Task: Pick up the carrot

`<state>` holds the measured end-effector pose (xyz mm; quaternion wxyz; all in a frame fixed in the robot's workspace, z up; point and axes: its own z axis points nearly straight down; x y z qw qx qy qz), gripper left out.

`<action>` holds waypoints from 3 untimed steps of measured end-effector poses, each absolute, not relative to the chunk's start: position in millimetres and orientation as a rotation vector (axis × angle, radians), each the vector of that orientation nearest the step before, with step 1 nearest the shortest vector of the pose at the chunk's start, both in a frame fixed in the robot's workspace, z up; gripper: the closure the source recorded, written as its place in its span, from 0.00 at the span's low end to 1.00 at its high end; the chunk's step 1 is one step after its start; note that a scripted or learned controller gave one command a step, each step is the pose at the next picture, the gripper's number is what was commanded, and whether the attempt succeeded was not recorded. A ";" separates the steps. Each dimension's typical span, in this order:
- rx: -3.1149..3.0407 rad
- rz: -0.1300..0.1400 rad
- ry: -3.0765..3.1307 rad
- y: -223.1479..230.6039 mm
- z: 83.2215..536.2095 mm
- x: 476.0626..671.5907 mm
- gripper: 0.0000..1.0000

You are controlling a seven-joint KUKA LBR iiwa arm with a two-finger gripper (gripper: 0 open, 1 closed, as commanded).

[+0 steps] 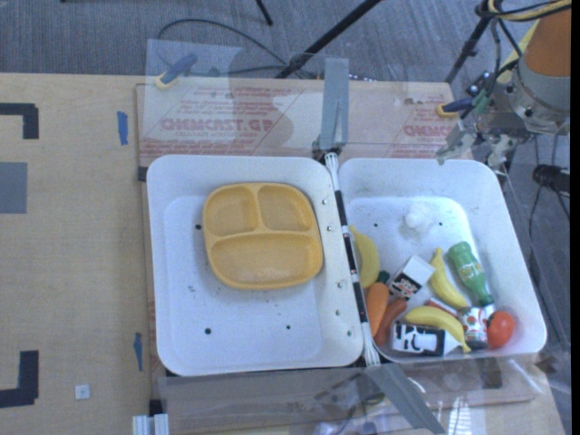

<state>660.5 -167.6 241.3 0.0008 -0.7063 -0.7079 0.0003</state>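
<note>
Two shallow white bins sit side by side on the bench: the left bin (172, 333) carries one yellow sectioned plate (262, 235) with three compartments, and the right bin (485, 184) holds the loose items. Three bananas show there: one (366, 255) against the bin's left wall, one (444, 282) near the middle, and one (438, 322) lower down. One carrot (376, 304) lies in the lower left part of the right bin, just below the first banana and close to the wall between the bins, with a second orange piece (392, 315) touching its right side. One green bottle (469, 272) lies tilted beside the middle banana, one tomato (500, 328) rests in the lower right corner, one small can (476, 323) sits just left of it, and two black-and-white printed cards (416, 275) (420, 339) lie among the fruit. One white lump (419, 216) sits apart toward the top.

Clear plastic sheets (227, 107) with red lettering lie behind the bins on a light wooden bench (72, 243), marked with blue tape and black corners. Grey carpet, tripod legs and cables lie beyond.

At the upper right, the arm's orange band (553, 43) hangs above the gripper (480, 139), which hovers over the right bin's far rim, well apart from the carrot. Nothing is seen in its grasp; how far it is open cannot be told.
</note>
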 end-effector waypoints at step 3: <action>-2.106 0.000 -2.327 -171.1 166.5 479.2 0.00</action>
